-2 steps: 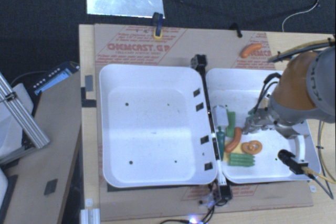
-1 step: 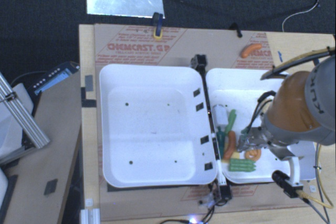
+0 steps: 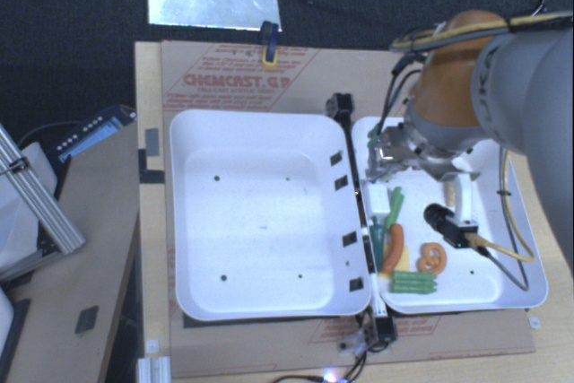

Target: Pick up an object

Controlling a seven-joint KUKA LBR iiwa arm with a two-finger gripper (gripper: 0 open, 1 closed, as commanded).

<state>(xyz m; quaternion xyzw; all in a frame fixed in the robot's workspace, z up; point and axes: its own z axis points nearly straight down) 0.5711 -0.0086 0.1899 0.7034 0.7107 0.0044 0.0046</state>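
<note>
The things to pick lie in a small heap, and I take the orange carrot-shaped piece (image 3: 393, 247) as my marker. It rests on the floor of the right bin (image 3: 531, 284), close to the wall that this bin shares with its neighbour. A slim green stalk (image 3: 395, 200) touches the carrot's upper end and runs up the view from there. A darker green piece (image 3: 377, 239) lies along the carrot's left side, against the wall. A small yellow piece (image 3: 404, 261) sits just right of the carrot's lower end, and a brown pretzel-like ring (image 3: 431, 258) lies right of that, apart from the carrot. Below the carrot, a bundle of green beans (image 3: 413, 283) lies crosswise near the bin's front rim.

My gripper (image 3: 386, 159) hangs over the same bin, further up the view than the carrot, just past the far tip of the stalk. Whether it is spread or pressed together I cannot tell from this view, and nothing shows in its grasp.

The left bin (image 3: 193, 139) lies left of the carrot, beyond the shared wall. A cardboard sheet with red print (image 3: 235, 78) lies beneath both bins.
</note>
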